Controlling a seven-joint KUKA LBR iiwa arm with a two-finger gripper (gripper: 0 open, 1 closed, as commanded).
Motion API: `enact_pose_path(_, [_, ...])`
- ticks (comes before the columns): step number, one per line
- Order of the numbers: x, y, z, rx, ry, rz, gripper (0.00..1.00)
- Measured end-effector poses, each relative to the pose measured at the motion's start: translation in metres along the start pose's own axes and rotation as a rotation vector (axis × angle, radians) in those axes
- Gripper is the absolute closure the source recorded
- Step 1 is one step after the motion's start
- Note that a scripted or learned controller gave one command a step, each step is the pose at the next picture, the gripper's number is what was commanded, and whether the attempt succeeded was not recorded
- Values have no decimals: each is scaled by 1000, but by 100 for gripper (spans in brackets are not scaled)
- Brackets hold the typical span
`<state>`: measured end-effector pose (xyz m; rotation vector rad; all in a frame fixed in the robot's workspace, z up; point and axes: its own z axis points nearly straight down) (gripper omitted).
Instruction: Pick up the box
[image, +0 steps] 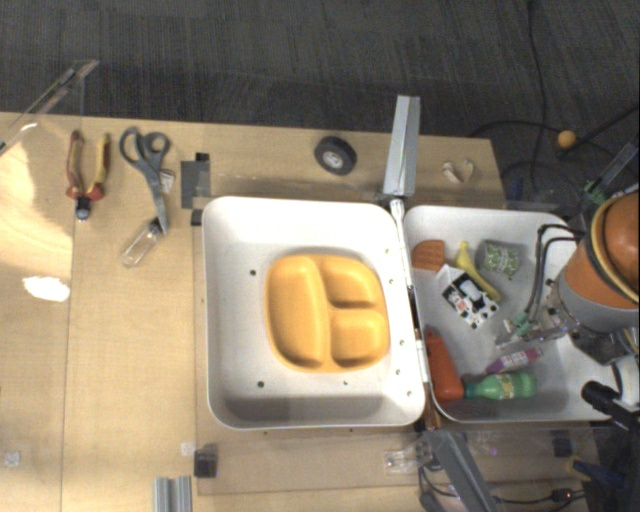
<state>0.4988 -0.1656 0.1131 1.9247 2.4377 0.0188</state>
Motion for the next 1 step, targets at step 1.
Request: enact_pose_path(1, [0, 0, 0, 0, 0, 0, 0])
